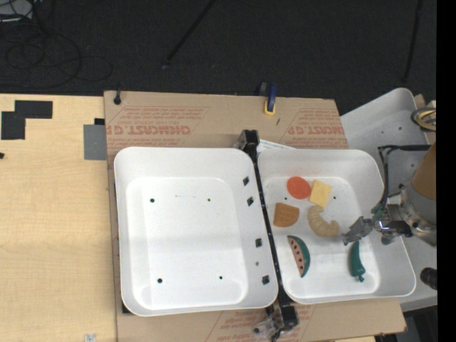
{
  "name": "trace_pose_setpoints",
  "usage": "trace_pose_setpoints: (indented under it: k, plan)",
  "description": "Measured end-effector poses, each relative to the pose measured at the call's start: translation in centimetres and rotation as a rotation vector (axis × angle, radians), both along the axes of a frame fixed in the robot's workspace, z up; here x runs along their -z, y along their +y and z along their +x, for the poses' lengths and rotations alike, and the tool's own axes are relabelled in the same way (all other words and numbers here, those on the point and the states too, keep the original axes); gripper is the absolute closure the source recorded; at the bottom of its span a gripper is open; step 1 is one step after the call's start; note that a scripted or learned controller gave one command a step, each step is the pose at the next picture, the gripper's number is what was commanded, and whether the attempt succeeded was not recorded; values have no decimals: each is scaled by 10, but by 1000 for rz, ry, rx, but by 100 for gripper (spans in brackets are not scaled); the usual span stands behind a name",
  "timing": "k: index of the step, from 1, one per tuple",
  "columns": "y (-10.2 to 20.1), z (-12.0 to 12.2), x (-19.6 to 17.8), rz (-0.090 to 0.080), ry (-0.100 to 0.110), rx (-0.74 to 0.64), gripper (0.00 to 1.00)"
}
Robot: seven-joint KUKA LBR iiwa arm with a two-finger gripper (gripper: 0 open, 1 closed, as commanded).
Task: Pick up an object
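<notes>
The right bin [388,184] holds several toy foods. A red disc [298,187] and a yellow wedge [320,193] lie toward the back. A brown toast piece [286,214] and a tan curved piece [324,224] sit in the middle. A watermelon slice [300,255] lies near the front left, and a green pepper [355,262] near the front right. My gripper [358,231] reaches in from the right, low over the bin, just above the green pepper and right of the tan piece. Nothing is visibly held.
The left bin [128,191] stands beside the right one, with a black divider with clips [260,219] between them. Both rest on a cardboard sheet [178,123]. A blue-and-yellow clamp [269,100] sits at the cardboard's back edge. White equipment [388,120] stands at the right.
</notes>
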State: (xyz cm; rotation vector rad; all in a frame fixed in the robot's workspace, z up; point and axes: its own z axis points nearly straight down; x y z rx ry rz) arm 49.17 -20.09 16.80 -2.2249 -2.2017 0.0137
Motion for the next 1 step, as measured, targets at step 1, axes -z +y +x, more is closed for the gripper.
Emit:
trace_pose_setpoints:
  k: [1]
  plan:
    - [-12, 6, 85, -1, -11, -10, 0]
